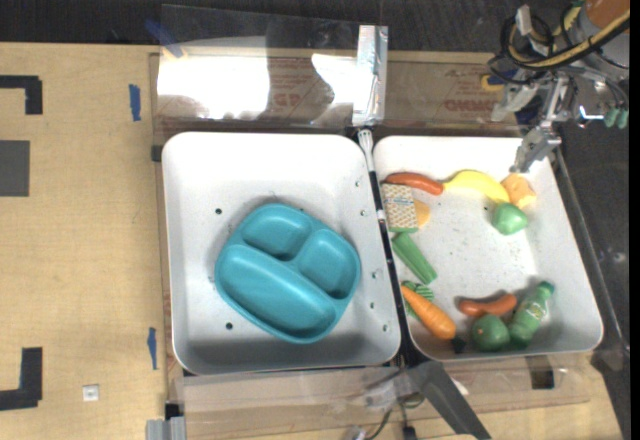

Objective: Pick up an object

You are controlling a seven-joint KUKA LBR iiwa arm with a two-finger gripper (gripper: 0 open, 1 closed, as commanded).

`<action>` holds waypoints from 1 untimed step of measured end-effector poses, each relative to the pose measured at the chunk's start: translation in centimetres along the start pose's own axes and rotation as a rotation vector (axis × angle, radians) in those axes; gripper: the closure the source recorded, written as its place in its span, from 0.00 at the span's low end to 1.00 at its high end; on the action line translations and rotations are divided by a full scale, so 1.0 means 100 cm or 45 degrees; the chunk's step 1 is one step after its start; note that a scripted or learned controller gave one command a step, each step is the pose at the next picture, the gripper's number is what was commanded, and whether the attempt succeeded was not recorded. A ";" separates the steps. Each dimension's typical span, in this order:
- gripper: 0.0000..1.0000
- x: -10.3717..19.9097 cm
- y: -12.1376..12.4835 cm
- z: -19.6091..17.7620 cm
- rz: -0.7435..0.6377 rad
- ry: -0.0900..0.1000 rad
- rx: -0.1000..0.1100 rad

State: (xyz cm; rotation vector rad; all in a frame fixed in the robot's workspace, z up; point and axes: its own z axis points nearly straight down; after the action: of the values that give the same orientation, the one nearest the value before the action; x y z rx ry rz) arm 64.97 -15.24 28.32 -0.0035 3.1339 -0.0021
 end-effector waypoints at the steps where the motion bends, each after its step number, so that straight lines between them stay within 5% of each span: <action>1: 0.00 -0.015 -0.058 0.089 -0.011 0.014 -0.003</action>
State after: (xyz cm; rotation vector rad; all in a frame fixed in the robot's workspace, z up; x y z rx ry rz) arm 66.53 -21.07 19.41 -0.0169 3.1452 0.0016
